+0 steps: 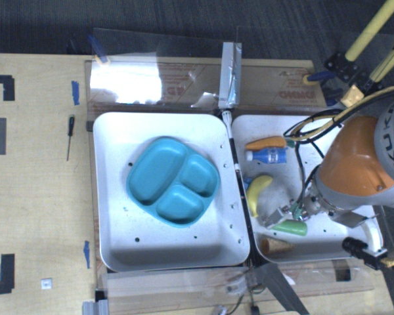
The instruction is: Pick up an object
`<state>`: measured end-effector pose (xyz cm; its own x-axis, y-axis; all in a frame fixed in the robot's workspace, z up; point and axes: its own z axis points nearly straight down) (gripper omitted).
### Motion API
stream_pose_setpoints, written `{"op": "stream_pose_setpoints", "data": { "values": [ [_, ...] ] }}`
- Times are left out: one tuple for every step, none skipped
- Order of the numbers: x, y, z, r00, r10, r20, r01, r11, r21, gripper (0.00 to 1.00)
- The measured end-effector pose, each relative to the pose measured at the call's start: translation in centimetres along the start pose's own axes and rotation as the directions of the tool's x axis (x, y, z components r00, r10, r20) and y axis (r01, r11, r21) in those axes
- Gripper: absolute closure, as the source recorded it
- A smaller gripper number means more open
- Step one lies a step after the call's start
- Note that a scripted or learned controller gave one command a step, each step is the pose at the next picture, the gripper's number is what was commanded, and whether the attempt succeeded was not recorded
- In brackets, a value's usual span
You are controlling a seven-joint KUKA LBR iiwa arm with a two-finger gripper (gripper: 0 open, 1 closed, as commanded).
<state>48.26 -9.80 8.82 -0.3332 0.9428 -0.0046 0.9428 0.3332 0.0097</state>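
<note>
In the right bin (318, 240) lie an orange carrot-like piece (266, 142), a small blue bottle (268, 155), a yellow banana (257, 190), a green object (290, 228) and a brown piece (274, 245) by the front wall. My gripper (290, 212) is low in this bin, just above the green object and right of the banana. The grey wrist and its orange band (354, 159) cover the right part of the bin. Whether the green object is between the fingers is hidden by the wrist.
The left bin (111, 176) holds a blue divided plate (174, 179). A metal divider wall (236, 176) separates the two bins. Cables (308, 130) loop over the back of the right bin. A clear plastic sheet (157, 77) stands behind the bins.
</note>
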Motion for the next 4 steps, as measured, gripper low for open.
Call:
{"op": "stream_pose_setpoints", "data": {
  "values": [
    [-0.1,0.2,-1.1,1.0,0.001,0.003,-0.001,1.0,-0.006,1.0],
    [0.0,0.1,-1.0,1.0,0.001,0.002,-0.001,1.0,-0.004,0.0],
    [-7.0,7.1,-0.1,0.98,0.198,-0.002,-0.198,0.98,0.01,0.0],
    [-4.7,12.4,-1.1,0.993,0.115,-0.003,-0.115,0.993,0.006,0.0]
  ]
}}
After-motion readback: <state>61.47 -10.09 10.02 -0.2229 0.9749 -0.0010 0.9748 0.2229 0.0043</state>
